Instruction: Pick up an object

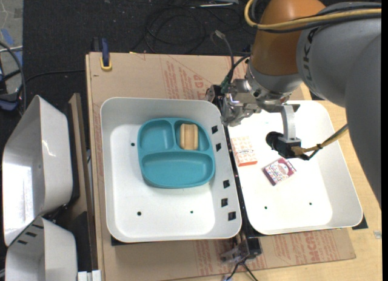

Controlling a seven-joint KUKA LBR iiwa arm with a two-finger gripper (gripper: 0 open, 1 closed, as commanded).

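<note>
Printed card point(244, 150): lying flat in right bin point(303, 208), at 6 o'clock from gripper point(234, 111). Hovering near bin's 11 o'clock corner; open or closed, cannot tell. Risking scraping over thin flat card, or clipping bin wall when descending.

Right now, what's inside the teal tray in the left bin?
In the teal tray, a tan block lies in the upper right compartment. The other two compartments show bare teal. Whatever lies beneath the block or under the tray itself is covered.
</note>
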